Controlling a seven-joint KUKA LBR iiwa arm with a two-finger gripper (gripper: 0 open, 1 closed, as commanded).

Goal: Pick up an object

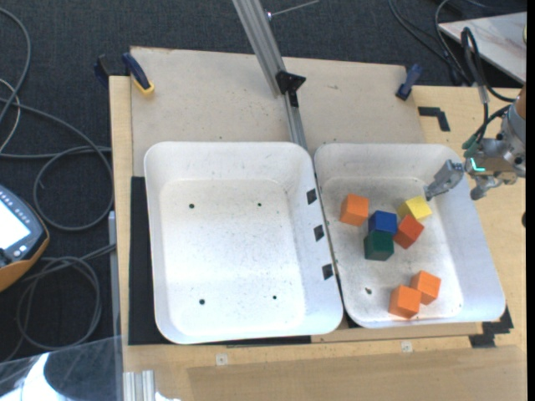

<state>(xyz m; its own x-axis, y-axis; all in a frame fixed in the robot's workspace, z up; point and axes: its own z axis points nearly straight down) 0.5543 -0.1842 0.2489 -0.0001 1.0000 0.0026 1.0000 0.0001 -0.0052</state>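
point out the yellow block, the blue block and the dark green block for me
yellow block [418, 208], camera view, on its top face
blue block [384, 221], camera view, on its top face
dark green block [379, 245], camera view, on its top face

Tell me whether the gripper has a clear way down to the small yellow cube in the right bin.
Probably yes: the gripper hangs just right of the yellow cube, whose top is bare, though a red cube crowds it.

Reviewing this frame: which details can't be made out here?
- gripper: finger opening too small to judge; arm cut by the right edge.
- green cube: partly covered by the blue cube.
- red cube: contact with the yellow cube unclear.
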